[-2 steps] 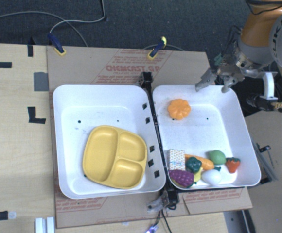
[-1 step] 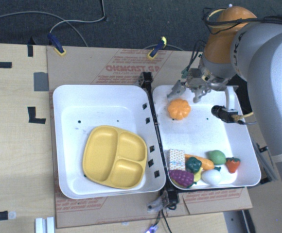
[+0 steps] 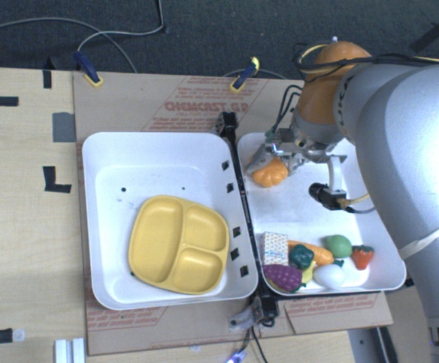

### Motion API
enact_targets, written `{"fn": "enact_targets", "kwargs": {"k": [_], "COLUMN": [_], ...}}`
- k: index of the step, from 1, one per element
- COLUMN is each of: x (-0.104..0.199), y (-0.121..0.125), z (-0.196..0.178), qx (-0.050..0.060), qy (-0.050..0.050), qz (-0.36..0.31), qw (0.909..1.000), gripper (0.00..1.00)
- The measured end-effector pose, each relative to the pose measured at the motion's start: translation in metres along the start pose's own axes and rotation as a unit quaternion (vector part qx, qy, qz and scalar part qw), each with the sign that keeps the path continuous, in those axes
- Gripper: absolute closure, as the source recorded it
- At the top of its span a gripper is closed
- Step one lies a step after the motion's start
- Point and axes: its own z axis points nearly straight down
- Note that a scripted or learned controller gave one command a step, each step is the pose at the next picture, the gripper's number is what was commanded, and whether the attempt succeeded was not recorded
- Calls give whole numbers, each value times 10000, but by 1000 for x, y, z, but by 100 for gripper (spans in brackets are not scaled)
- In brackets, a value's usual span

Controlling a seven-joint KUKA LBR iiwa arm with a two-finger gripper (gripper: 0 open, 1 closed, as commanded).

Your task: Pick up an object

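Grey arm (image 3: 401,134) bulks largest at right, closest to the lens, covering much of the right bin's (image 3: 295,210) far-right side; orange band (image 3: 329,82) sits above the wrist. Gripper (image 3: 276,161) is down at the far-left part of the right bin, right against an orange rounded object (image 3: 270,175), maybe a bread roll or citrus toy. Metal fingers (image 3: 261,156) reach the object's upper edge and appear to touch it, but whether it sits between them can't be told from this angle, nor how wide they are spread. Orange object rests on the bin floor near the divider between bins, well apart from the pile at the near edge. That pile, along the right bin's near wall: purple grapes (image 3: 284,277), small patterned box (image 3: 275,246), dark green piece (image 3: 302,257), carrot-like orange piece (image 3: 318,253), white egg shape (image 3: 330,276), green round fruit (image 3: 337,245), red strawberry-like piece (image 3: 362,257), all touching or just beside each other. Black cable part (image 3: 327,196) hangs from the wrist over mid-bin. Left bin (image 3: 106,203) holds a yellow divided plate (image 3: 179,243), three compartments, lying flat toward the near side. Both bins sit on a cardboard sheet (image 3: 189,104) held by yellow-blue clamps (image 3: 244,76) at the far edge, on a wooden bench (image 3: 15,203) with black tape marks. Cables run over dark floor at top.
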Motion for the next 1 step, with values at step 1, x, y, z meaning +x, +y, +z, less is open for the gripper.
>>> {"fn": "enact_targets", "kwargs": {"k": [1], "x": [1], "y": [0], "z": [-9], "qx": [6], "qy": [0], "qz": [-7], "qw": [10000], "gripper": [100]}}
